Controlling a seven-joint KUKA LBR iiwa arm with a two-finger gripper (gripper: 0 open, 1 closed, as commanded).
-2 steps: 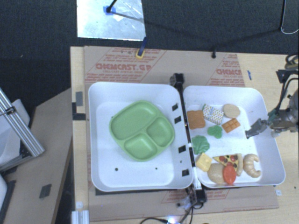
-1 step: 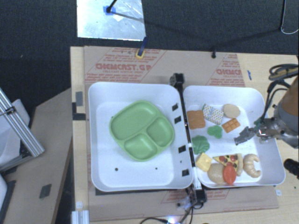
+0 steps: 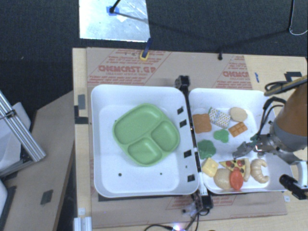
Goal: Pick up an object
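Gripper (image 3: pixel 244 149) at frame right over the right bin (image 3: pixel 255 94), fingers' spread impossible to tell, toy food below it, croissant (image 3: pixel 260 170) lower right, green tray (image 3: pixel 146 134) in left bin (image 3: pixel 103 143).

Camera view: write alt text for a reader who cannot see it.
The gripper of a grey and orange arm hangs over the right bin, among toy foods including a croissant and pizza slice. The left bin bears a green divided plate.
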